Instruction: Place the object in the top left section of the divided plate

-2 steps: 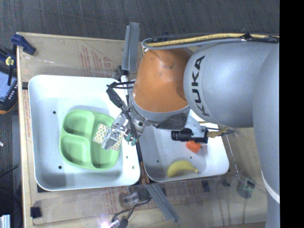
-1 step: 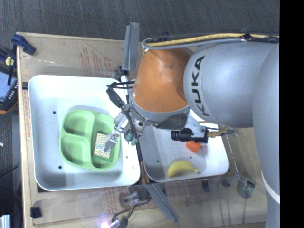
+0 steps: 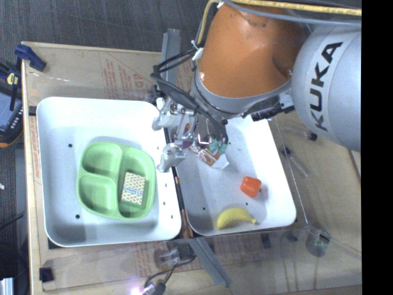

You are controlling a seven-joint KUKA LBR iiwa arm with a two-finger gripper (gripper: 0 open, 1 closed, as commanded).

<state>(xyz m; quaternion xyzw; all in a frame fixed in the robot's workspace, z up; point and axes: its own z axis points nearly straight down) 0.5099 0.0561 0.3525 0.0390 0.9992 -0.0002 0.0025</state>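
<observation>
Orange-banded arm [image 3: 258, 48] looms over a small carton [image 3: 210, 155], seemingly tilted.

Above the pincer [image 3: 184, 141] swells a broad, glossy orange band [image 3: 242, 48], rounded like a dome and edged below by a pale grey ring. To the right of it sits the arm's [image 3: 331, 72] smooth light-grey casing, bearing the maker's name KUKA in large black capitals set at a slant. Black cables [image 3: 175, 72] loop from the left of the orange band down to the pincer, whose small body is silver-grey metal with dark fittings, and a thin yellow-and-grey line runs along the band's upper rim.
</observation>
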